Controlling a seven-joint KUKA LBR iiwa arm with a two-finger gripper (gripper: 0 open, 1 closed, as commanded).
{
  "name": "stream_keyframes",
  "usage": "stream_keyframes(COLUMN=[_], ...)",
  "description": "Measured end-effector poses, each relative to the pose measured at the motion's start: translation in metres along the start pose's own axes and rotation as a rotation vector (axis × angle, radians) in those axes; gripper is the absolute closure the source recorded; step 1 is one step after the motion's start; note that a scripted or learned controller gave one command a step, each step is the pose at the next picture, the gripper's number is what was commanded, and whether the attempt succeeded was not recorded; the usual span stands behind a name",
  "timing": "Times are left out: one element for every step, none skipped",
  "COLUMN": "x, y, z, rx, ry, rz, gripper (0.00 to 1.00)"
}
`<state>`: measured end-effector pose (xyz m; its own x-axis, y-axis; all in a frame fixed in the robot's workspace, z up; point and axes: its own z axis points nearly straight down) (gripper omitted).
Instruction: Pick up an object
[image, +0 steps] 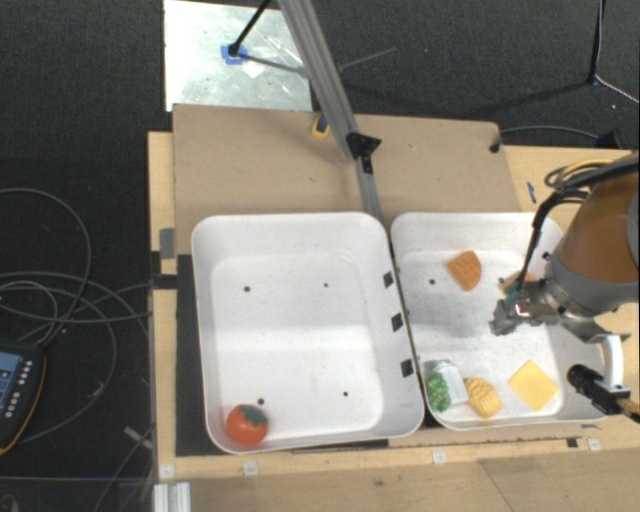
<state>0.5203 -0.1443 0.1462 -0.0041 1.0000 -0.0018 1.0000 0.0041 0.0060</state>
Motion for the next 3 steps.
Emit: stream_keyframes(x=[0.009,0.008,0.058], y=[0.001,0.003,0.007], z=[-0.059,-0.075,-0.079], rx=[-0.002,0.002,0.003], ry=[0.000,0.001,0.003], rz=[-0.002,-0.001,-0.007], gripper=[1.00,1.00,1.00])
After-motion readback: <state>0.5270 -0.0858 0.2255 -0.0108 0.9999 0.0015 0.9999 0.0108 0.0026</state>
